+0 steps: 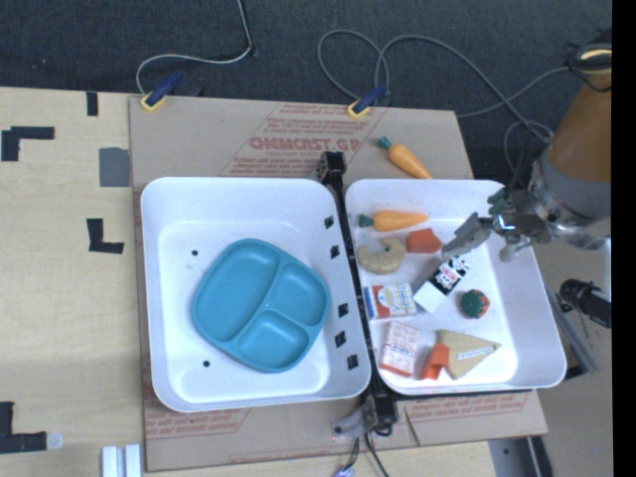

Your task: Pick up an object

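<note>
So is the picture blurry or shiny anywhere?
In the camera view the light is soft and even; the white bins look bright with faint shadows. The gripper and arm are a bit smeared, and small print on the packets is too fuzzy to read. The blue tray is clear.

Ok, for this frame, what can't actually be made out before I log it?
- Gripper: too small and blurred in the camera view to tell its finger state, or whether it touches the black-and-white box.
- Printing on the two cards and: too small to read.
- Arm: cut off by the right edge.
- Orange piece: partly hidden by the tan wedge.
</note>
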You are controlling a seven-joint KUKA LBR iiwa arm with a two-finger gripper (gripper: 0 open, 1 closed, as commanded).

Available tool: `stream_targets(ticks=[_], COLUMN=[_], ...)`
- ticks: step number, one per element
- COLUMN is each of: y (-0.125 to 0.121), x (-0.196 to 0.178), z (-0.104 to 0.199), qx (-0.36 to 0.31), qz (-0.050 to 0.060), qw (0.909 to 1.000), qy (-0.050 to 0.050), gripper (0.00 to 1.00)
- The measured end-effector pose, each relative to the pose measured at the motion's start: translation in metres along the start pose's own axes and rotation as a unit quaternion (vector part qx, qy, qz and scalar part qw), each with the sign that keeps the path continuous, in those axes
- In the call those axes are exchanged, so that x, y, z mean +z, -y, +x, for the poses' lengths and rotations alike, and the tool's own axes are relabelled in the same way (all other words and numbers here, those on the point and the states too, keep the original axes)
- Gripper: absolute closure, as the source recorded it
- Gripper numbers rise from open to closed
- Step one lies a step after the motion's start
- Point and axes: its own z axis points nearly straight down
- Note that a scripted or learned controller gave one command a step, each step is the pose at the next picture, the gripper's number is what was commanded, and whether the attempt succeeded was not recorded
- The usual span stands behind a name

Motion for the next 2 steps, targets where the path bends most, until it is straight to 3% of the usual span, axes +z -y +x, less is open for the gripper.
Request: stream_targets(ticks=[1, 2], y=[-0.059, -0.097], x=[0.101, 0.19], z=[-0.03, -0.027], qx=[0.0, 0.0], qz=[0.002, -0.003], qw=[1.0, 1.0], qy=[0.0, 0.001], gripper=[0.0, 0.0])
